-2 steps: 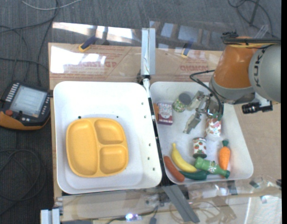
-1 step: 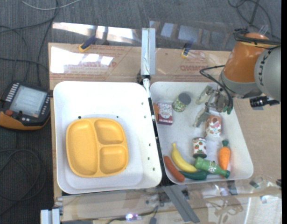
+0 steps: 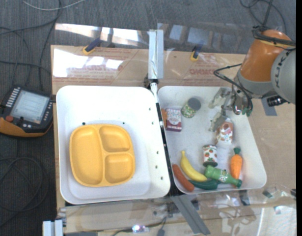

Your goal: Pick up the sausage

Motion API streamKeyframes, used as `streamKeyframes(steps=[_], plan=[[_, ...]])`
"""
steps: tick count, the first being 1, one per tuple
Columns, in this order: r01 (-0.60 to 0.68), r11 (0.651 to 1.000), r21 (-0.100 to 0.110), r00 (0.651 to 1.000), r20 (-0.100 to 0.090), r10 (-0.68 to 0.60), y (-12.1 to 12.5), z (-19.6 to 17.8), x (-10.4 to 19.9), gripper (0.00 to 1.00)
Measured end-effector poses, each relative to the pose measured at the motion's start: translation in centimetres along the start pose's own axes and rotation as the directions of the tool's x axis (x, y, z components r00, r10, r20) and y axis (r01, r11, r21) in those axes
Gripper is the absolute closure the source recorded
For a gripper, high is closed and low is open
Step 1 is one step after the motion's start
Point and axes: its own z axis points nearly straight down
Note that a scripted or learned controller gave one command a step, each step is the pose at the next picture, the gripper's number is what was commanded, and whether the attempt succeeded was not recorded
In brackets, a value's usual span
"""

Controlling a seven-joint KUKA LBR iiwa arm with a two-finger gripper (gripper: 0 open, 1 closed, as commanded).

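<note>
Lying unlabelled: sausage (image 3: 182,178) beside banana (image 3: 191,167)

The sausage (image 3: 182,178) lies hemmed between the bin wall (image 3: 166,156) and the banana (image 3: 191,168).

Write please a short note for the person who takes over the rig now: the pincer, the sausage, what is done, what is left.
Pincer: over the upper part of the right bin, holding nothing visible; open or shut is not clear.
Sausage: lies at the bottom-left edge of the right bin, beside the banana, far from the pincer.
Done: nothing yet; the sausage is untouched.
Left: move to the sausage, grip it, lift it.
</note>
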Motion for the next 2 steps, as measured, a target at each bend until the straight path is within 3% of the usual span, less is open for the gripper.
streamKeyframes(steps=[1,2], plan=[[-0.387,0.922,-0.002,0.922,0.009,0.387,-1.2,-9.3,3.8,0.0],[-0.429,0.903,-0.004,0.903,0.009,0.429,1.7,-11.1,1.1,0.0]])
